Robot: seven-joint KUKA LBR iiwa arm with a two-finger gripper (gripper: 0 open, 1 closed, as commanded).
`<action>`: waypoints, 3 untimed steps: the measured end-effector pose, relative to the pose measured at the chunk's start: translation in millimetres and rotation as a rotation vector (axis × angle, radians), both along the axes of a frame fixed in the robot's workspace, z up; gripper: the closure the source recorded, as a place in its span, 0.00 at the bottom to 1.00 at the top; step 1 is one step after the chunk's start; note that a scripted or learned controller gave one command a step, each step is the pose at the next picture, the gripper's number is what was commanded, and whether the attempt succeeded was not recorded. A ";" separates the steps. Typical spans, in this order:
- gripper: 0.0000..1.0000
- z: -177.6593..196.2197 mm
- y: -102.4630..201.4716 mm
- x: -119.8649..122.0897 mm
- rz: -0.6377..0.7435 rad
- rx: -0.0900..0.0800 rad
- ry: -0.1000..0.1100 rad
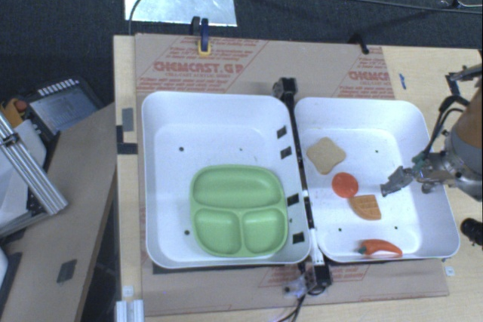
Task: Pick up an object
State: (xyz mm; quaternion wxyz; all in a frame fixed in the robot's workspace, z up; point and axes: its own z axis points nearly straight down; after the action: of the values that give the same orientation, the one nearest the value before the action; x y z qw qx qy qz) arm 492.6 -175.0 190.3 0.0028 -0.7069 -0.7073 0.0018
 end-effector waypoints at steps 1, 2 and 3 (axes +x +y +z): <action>0.00 3.2 0.0 2.1 0.002 -0.002 -0.007; 0.00 -54.3 9.5 2.8 0.002 0.000 -0.003; 0.00 -100.9 10.4 5.5 0.002 0.002 -0.010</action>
State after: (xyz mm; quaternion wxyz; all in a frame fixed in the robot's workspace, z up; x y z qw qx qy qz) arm 498.1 -164.6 89.4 0.0000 -0.7063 -0.7079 -0.0027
